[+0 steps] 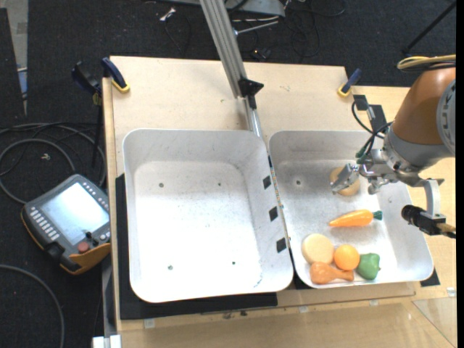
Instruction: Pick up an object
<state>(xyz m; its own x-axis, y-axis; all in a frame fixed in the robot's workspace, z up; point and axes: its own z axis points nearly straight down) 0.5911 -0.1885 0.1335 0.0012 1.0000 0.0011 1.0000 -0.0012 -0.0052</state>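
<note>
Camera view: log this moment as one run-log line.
gripper: low in right bin, at tan object | grasp: unconfirmed | carrot: lying in bin | left bin: beside it

1 fixed camera above the bench [304,85]; slanted downward over 2 bins [138,194].

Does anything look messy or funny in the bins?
Nothing spilled or broken. The carrot, orange and green pepper all sit in the right bin. The gripper hangs over a tan item.
</note>
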